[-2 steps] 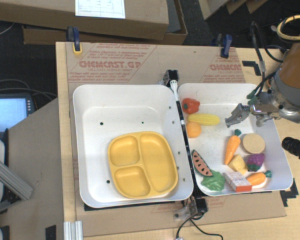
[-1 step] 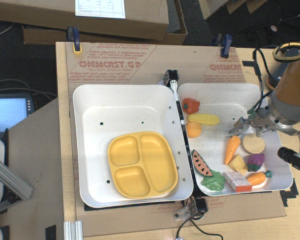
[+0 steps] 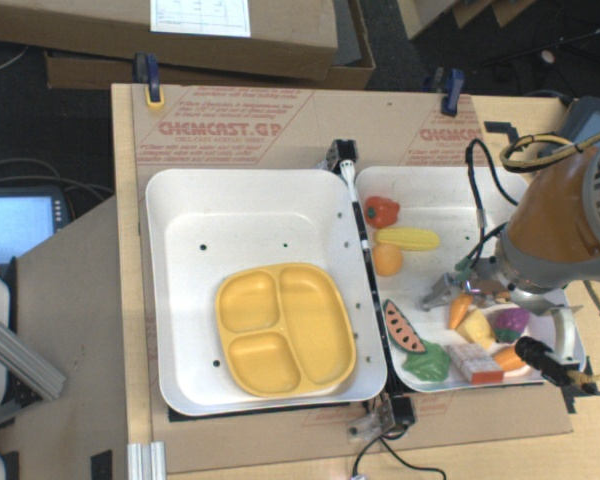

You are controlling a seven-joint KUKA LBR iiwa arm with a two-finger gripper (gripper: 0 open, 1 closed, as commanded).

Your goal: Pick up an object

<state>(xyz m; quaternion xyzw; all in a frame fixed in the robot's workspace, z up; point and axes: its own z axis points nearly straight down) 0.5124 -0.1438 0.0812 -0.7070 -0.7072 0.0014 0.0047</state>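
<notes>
Where the bench edge lies nearest us, we see the yellow divided plate [image 3: 283,326] in the left bin [image 3: 180,218] and toy foods in the right bin [image 3: 420,183] — watermelon slice [image 3: 403,328], carrot [image 3: 460,312] beside the gripper [image 3: 458,286], then corn [image 3: 408,238] — its grip hidden from us.

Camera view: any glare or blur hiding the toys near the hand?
Camera view: lighting even, soft shadows; the white right bin is bright but not blown out. The corn and tomato read sharp. The hand is slightly soft among clutter, so its grip is unclear.
</notes>
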